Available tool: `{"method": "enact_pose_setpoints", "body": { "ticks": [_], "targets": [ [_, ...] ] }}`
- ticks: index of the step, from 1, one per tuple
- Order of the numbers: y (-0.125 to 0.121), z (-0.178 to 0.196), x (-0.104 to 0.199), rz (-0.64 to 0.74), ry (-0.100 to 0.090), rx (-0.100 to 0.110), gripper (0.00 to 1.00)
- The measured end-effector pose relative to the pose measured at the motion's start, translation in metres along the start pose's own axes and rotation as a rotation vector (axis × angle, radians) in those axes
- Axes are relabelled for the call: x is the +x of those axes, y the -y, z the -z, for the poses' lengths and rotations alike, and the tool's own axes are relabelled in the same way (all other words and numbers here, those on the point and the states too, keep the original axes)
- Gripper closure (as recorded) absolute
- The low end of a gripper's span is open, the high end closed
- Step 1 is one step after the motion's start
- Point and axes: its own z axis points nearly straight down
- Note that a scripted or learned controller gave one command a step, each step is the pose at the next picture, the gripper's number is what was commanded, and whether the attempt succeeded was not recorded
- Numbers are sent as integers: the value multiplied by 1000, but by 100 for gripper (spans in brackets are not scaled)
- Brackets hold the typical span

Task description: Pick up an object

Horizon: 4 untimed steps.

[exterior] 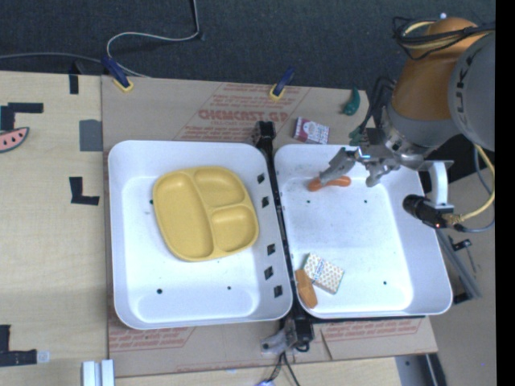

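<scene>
My gripper (355, 170) hangs over the back of the right bin (418, 240), its two fingers spread apart and nothing between them. A small orange carrot-like piece (330, 183) lies on the bin floor just left of and below the left finger (338, 165). Near the bin's front left lie a small patterned white packet (325, 273) and, touching it, an orange piece (305, 289). A yellow divided plate (206, 211) sits in the left bin (137, 240).
A small red and white box (311, 130) lies on the cardboard behind the right bin. Blue and yellow clamps (282, 85) hold the cardboard's back edge. A black cable (161, 34) loops behind the bench. The arm's grey body (434, 87) looms over the bin's back right corner.
</scene>
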Motion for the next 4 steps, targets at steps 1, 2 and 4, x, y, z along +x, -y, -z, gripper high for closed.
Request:
{"method": "enact_pose_setpoints", "body": {
  "ticks": [1,2,4],
  "targets": [
    [-49,-139,-7,0,1,-4,0],
    [-49,-130,-7,1,1,-3,100],
    [-49,-121,-6,2,0,-2,100]
  ]
}}
